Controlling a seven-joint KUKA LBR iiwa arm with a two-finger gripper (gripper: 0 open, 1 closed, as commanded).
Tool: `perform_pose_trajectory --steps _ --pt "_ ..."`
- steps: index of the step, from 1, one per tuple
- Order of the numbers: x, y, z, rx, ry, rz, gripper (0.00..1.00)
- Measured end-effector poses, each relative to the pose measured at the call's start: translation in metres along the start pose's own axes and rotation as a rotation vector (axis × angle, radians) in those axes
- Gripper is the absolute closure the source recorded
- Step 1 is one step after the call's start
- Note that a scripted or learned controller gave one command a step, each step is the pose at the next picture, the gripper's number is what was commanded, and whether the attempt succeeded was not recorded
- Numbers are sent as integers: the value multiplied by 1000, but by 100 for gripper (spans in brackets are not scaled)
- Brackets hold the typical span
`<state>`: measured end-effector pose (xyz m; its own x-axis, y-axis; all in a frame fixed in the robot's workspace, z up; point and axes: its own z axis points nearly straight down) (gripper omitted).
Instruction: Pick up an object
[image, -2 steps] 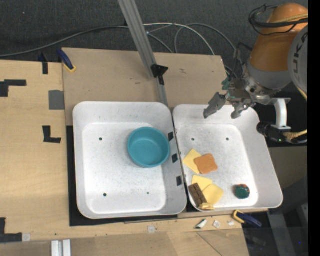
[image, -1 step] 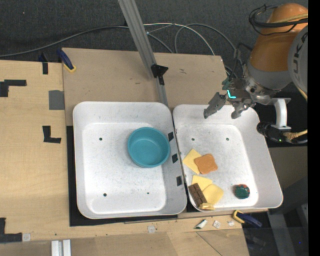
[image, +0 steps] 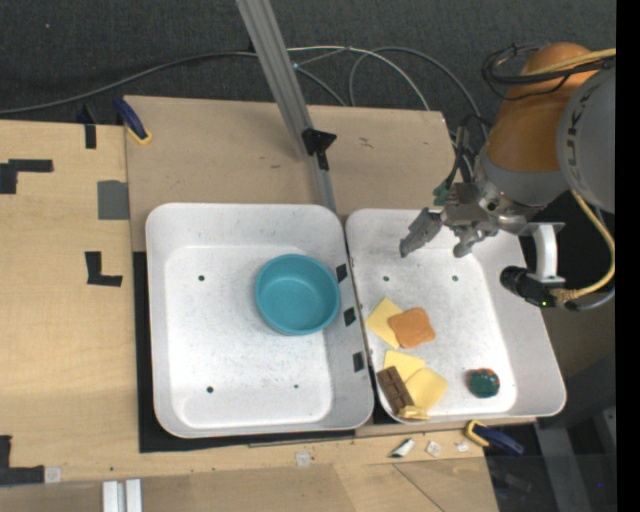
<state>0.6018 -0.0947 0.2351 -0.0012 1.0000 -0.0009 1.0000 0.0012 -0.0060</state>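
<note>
Gripper (image: 438, 243) hangs w/ fingers spread wide, holding nothing, over right bin (image: 530, 330) far end | targets: orange sponge (image: 411, 327) on yellow pieces (image: 384, 320), nearer you | centre over sponge, descend straight, close squarely.

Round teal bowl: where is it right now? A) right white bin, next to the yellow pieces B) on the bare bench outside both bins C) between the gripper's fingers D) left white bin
D. The round teal bowl sits upright on the floor of the left white bin, near its right wall, apart from the gripper, which hangs over the right white bin.
</note>
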Motion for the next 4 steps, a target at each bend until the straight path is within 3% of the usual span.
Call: perform_pose_trajectory --steps 2,3,4 --pt "1 -12 95 1 0 0 0" --pt "2 -10 82 -3 1 -2 100" --pt "-2 -4 21 -11 0 0 100"
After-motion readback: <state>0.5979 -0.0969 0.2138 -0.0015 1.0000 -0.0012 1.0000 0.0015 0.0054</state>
